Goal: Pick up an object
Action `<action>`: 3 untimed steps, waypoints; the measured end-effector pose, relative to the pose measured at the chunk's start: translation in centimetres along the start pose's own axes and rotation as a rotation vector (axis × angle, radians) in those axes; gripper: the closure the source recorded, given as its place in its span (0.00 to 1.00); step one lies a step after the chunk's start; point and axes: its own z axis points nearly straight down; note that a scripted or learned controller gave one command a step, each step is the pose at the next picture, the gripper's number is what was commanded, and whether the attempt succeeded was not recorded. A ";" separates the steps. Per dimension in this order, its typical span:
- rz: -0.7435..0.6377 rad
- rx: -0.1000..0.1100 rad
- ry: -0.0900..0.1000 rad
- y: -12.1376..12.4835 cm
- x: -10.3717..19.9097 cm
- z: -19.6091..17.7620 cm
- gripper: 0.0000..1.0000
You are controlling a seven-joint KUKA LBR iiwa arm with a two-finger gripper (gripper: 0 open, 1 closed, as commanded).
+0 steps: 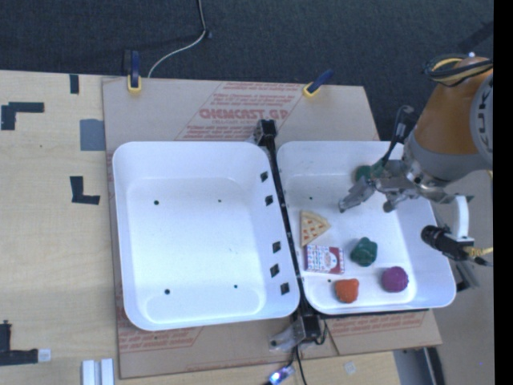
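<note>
The right bin [417,295] holds several small objects. A yellow wedge [313,226] lies near its left wall, with a red and white packet [323,258] just below it. A dark green lump [364,251] sits mid-bin, a purple ball [393,278] and an orange piece [346,290] lie along the front. A teal object [365,172] shows at the back, partly hidden by the wrist. My gripper [370,202] hangs over the bin's upper middle, open, its fingers [349,201] spread with nothing between them. It is above and right of the wedge.
The left bin [128,215] stands beside the right one, a black divider [276,215] between them. Both rest on a cardboard sheet [232,111] held by clamps. The arm's orange band [449,119] looms at the right edge.
</note>
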 end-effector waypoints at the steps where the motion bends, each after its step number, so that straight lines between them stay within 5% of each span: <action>1: 0.000 -0.018 -0.009 4.6 -4.6 -13.7 0.00; 2: -0.010 -0.013 0.000 4.7 3.8 -22.7 0.00; 3: -0.001 -0.003 -0.003 4.6 3.3 -23.0 1.00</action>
